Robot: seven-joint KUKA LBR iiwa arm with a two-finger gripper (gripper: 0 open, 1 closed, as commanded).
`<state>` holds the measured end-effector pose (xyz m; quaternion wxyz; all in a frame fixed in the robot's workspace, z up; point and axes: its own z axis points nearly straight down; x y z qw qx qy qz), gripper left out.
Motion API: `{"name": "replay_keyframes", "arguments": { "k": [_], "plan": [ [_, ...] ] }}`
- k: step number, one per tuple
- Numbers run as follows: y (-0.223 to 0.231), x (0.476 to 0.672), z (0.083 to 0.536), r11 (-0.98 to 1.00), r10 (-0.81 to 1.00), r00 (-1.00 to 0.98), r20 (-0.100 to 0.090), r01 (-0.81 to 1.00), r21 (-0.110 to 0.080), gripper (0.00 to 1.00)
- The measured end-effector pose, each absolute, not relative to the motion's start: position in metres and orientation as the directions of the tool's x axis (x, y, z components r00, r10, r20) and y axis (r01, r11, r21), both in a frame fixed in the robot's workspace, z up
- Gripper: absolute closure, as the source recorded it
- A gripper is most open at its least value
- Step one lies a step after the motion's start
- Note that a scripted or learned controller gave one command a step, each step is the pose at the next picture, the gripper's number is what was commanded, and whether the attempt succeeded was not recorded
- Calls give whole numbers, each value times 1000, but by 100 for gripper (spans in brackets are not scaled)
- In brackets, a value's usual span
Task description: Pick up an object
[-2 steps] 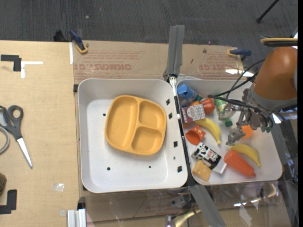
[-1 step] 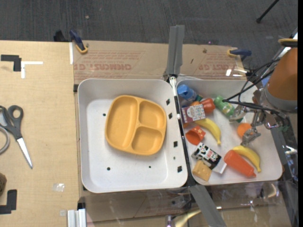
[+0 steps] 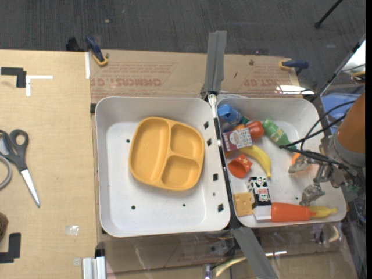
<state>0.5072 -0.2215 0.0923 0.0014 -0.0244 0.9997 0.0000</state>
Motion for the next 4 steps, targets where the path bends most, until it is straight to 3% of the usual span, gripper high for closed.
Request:
{"name": "replay_keyframes", "arguments": {
  "k": [1, 2, 3, 4],
  "plan": [
    [-143, 511, 92, 995, 96, -995, -2, 96, 1, 0],
    [-98, 489, 100, 988, 152, -988, -38, 152, 2, 0],
    [-110, 565, 93, 994, 110, -994, -4, 110, 0, 0],
    [-97, 532, 93, 991, 136, -991, -4, 136, -6, 0]
  ]
}}
